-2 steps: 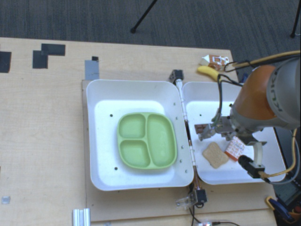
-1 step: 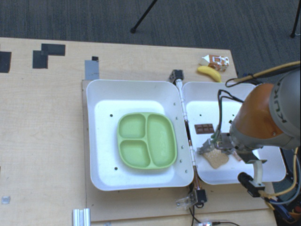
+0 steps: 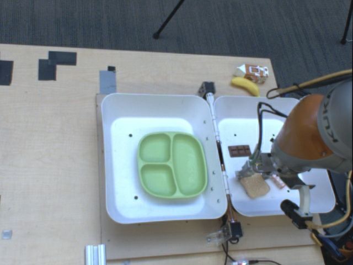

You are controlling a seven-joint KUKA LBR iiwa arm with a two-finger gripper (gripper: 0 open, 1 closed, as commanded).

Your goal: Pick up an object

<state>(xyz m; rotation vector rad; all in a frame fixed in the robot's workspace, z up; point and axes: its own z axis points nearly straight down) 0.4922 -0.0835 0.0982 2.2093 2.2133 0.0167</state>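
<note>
Arm point(image 3: 314, 131) reaching in from the right over the right bin point(image 3: 242, 112), orange band above the wrist covering much of that bin's right half, grey wrist bent down toward the bin floor. Gripper point(image 3: 255, 169) low over the front half of the right bin, just above a tan, bread-like piece point(image 3: 256, 187). Jaw state not readable: fingertips merge with the tan piece and the wrist body, so whether anything sits between them cannot be told. Tan piece lying flat on the bin floor near the front edge, directly under and slightly forward of the gripper, touching or nearly touching it. Small brown chocolate-like bar point(image 3: 239, 150) flat on the same floor, a little behind the gripper, close to the wall shared with the left bin point(image 3: 118, 148). Green divided plate point(image 3: 172, 164) in the middle of the left bin, three compartments, well apart from the gripper. Banana point(image 3: 245, 85) and a small white-and-orange carton point(image 3: 252, 70) on the bench point(image 3: 49, 148) beyond the right bin's back edge, side by side.
</note>
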